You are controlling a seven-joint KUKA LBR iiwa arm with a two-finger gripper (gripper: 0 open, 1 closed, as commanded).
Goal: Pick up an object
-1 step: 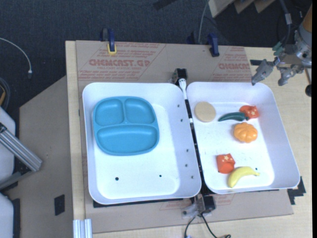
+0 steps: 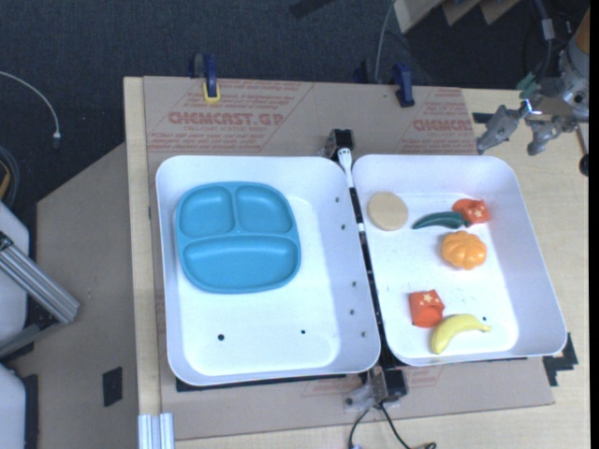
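Two bins side by side on the bench (image 2: 140,251). In the left bin (image 2: 318,340), a divided plate (image 2: 239,237) toward its far left. In the right bin (image 2: 533,279): round disc (image 2: 387,210) at far left, pepper (image 2: 440,220) just right of it, touching the tomato (image 2: 472,210); pumpkin (image 2: 464,250) just nearer; cube (image 2: 426,308) near centre, banana (image 2: 456,331) nearest. Gripper (image 2: 520,129) beyond the far right corner.

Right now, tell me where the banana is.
In the camera view the banana lies in the right bin, at its near edge, just right of the red block and below the orange pumpkin.
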